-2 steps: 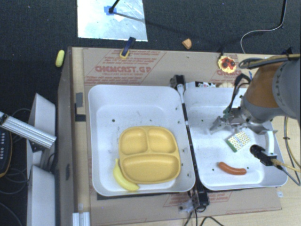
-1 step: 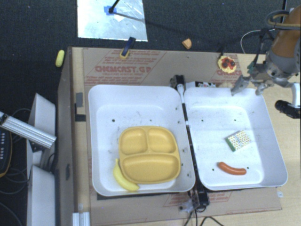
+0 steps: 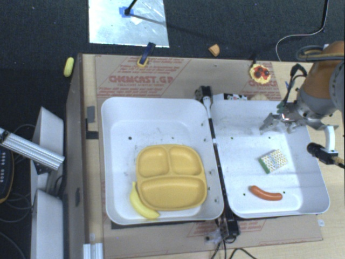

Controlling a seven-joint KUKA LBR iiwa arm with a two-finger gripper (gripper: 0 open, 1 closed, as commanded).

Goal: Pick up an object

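Two objects in right bin (image 3: 302,201): sponge (image 3: 273,160), sausage (image 3: 265,193). Gripper (image 3: 280,121) at frame right above them, fingers spread, nothing held. Approach step; next: descend onto sponge.

We see smooth white plastic bins (image 3: 161,112), a matt yellow plastic tray (image 3: 171,177), a glossy orange sausage (image 3: 265,193), and a brown cardboard-covered bench (image 3: 140,80).

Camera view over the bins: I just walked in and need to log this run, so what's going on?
A grey arm reaches in from the right, its hand over the upper part of the right bin, holding nothing. A hot dog and a small patterned block lie below it. The left bin holds a yellow plate and a banana.
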